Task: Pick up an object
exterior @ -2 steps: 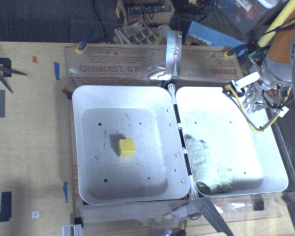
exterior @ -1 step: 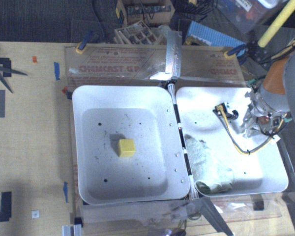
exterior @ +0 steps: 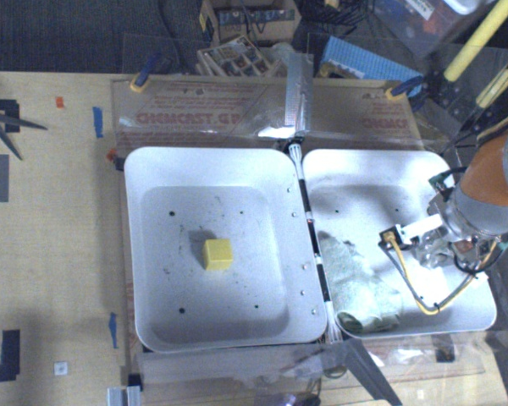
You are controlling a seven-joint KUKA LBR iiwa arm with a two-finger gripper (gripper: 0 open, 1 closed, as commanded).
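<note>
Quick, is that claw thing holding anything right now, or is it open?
Gripper: cannot be told from this view whether open or closed; it hangs over the right bin.

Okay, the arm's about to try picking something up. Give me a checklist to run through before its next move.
1. Target in the left bin: a yellow block lies there alone. Ok.
2. Room around the block: it sits well away from the bin walls. Ok.
3. Target in the right bin: a crumpled grey cloth lies by the near wall. Ok.
4. End effector lined up over a target: it hangs over the right bin, beside the cloth and not above it. Not ok.
5. End effector open and ready: cannot tell.
</note>
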